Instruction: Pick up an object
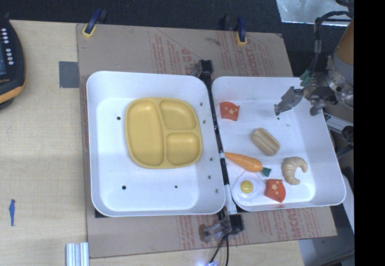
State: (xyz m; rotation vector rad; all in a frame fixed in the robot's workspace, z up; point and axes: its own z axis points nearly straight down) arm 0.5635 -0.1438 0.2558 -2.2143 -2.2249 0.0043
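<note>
Objects for the pick all lie in the right bin [325, 138]: a red wedge [229, 111] toward 10 o'clock of that bin, a tan bread roll [264, 141] near its middle, an orange carrot [244, 162] running along the 8 o'clock side, a pale croissant [293, 169] at about 4 o'clock, and at 6 o'clock a fried egg [246, 187] just beside a second red piece [275, 189]. Left bin [102, 138] bears a yellow divided tray [163, 132]. From the fixed overhead camera, the gripper [304, 101] hangs over the right bin's 1 o'clock corner, fingers spread, nothing between them; one finger [287, 103] points toward the bin's centre. Nearest thing looks to be the bread roll, still well apart from the claw. Risks, as I judge them: the roll is rounded and could squirt sideways if pinched off-centre; the carrot lies close to the bin wall, so a finger might catch the rim; egg and red piece sit so close that a descent there may nudge both and close on neither. The slanted view also hides the claw's true height.
</note>
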